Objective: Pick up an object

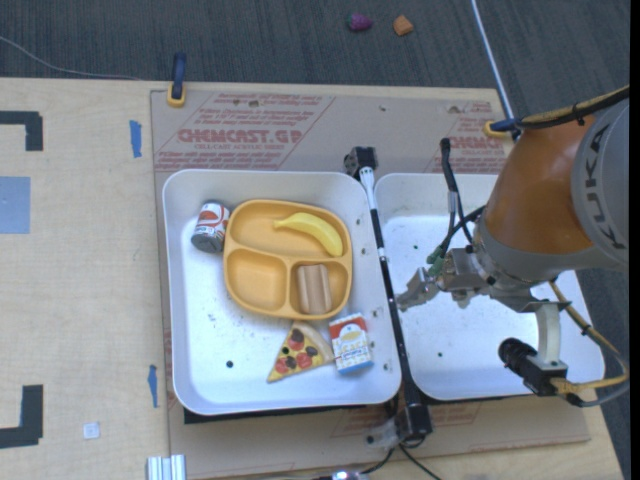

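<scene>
The left bin point(190, 368) holds a yellow divided plate point(258, 278). On the plate lie a banana point(312, 230) in the top section and a brown sausage-like piece point(314, 288) in the lower right section. A small red and white can point(209, 226) lies left of the plate. A toy pizza slice point(298, 352) and a small carton point(350, 343) sit below it. My gripper point(408, 295) hangs over the left side of the right bin point(450, 363), close to the divider, with nothing seen in it.
The grey and orange arm point(545, 203) covers the right bin's upper right part. A black clamp point(360, 160) sits at the top of the divider between the bins. Two small objects point(380, 24) lie on the dark floor beyond the bench.
</scene>
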You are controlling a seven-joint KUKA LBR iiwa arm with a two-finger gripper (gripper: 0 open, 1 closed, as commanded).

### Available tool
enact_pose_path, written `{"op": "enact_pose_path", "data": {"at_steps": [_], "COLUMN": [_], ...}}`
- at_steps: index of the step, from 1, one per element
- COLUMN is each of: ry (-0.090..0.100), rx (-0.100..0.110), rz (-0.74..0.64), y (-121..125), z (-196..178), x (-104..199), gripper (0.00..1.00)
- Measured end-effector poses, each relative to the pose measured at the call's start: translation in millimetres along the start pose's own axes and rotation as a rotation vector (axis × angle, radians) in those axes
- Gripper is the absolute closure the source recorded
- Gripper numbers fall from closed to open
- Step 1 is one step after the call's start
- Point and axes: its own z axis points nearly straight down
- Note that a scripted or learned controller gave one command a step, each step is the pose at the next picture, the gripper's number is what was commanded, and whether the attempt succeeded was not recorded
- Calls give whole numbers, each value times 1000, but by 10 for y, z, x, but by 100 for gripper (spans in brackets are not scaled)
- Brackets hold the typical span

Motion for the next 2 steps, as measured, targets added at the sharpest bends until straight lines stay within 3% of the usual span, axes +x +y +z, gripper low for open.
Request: {"op": "enact_pose_path", "data": {"at_steps": [2], "ry": [0], "rx": [0], "rz": [0], "y": [0], "z": [0], "x": [0], "gripper": [0]}}
